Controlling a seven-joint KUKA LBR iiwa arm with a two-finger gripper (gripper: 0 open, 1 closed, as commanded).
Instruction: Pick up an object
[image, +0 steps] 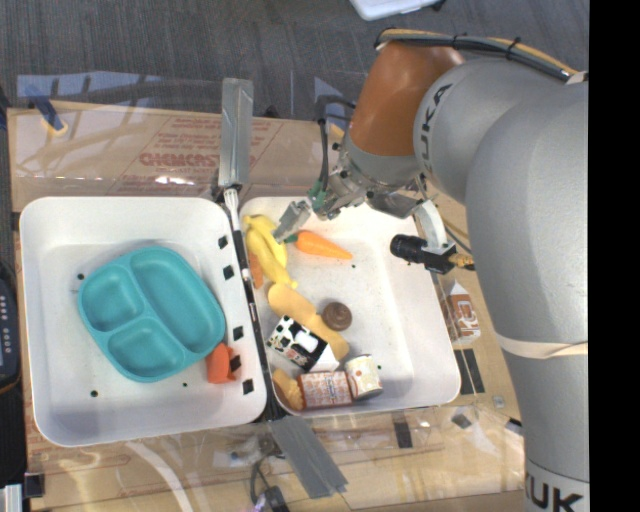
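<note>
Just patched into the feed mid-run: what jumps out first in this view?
The big grey arm with its orange band dominates the right side, its pincer down at the far end of the right bin beside the carrot and the banana. In the left bin, a teal divided plate stands out against the white, with a small orange item at its near right corner.

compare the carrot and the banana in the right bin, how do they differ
The carrot is orange and tapers to a point; the banana is yellow and curved. The carrot lies out on the bin floor, while the banana hugs the bin's left wall. Both lie flat near the hand.
</note>
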